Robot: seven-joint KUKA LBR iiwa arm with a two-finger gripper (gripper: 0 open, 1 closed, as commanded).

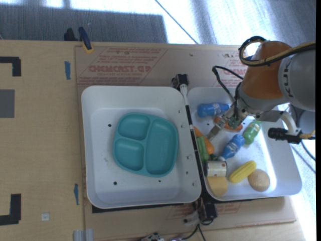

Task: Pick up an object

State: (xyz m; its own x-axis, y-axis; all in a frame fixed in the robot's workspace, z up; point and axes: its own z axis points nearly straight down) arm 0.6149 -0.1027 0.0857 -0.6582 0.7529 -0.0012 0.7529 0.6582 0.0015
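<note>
1. Fingers of the gripper (pixel 224 126) hang low over the right bin (pixel 287 170), pointing down and to the camera's left. One grey finger (pixel 216 131) shows clearly, but I cannot tell whether the pair is spread or pressed together, and nothing can be seen pinched between them.
2. Just behind the fingers, touching or almost touching them, lies a small orange piece (pixel 231 125).
3. Above the fingers in the camera view, close by, a blue bottle (pixel 212 109) lies on its side.
4. To the camera's right of the fingers lies a green bottle (pixel 251 132), tilted; below it and near the fingers is a second blue bottle (pixel 233 146).
5. Below-left of the fingers, against the divider between the bins, sits a green and orange item (pixel 203 146).
6. Farther below the fingers, well apart from them, are a small white can (pixel 216 167), a yellow block (pixel 217 185), a yellow banana-shaped toy (pixel 242 171) and a tan round object (pixel 259 180).
7. Well to the camera's left of the fingers, the left bin (pixel 91 134) holds a teal divided plate (pixel 146 144) lying flat.
8. Up and to the right of the fingers rises the arm (pixel 301 79), with its orange band (pixel 266 74).
</note>
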